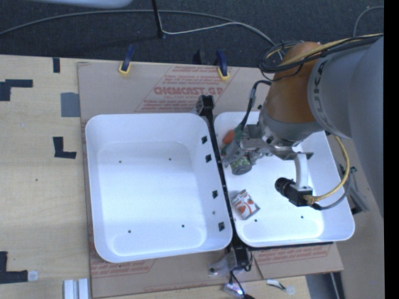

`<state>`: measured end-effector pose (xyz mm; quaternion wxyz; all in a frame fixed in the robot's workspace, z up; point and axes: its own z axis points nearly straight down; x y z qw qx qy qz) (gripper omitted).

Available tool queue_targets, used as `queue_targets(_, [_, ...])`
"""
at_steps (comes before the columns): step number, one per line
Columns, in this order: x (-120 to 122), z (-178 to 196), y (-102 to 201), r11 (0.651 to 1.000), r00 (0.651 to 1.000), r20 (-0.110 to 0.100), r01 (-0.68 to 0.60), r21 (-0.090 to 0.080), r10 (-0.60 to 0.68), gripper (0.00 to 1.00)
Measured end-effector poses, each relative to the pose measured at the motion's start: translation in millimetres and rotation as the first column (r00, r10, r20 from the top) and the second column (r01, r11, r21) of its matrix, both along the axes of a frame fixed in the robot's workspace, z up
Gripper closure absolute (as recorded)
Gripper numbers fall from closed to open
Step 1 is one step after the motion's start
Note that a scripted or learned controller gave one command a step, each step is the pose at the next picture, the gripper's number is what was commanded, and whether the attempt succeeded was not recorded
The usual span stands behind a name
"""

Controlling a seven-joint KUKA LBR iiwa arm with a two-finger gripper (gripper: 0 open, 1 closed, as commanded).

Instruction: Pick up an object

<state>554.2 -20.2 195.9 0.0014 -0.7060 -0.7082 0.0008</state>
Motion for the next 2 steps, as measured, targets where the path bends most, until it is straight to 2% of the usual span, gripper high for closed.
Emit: queue_targets(2, [-14.3,27.3,99.7,1.000,1.000,0.000,0.000,-0.001,0.000,1.00])
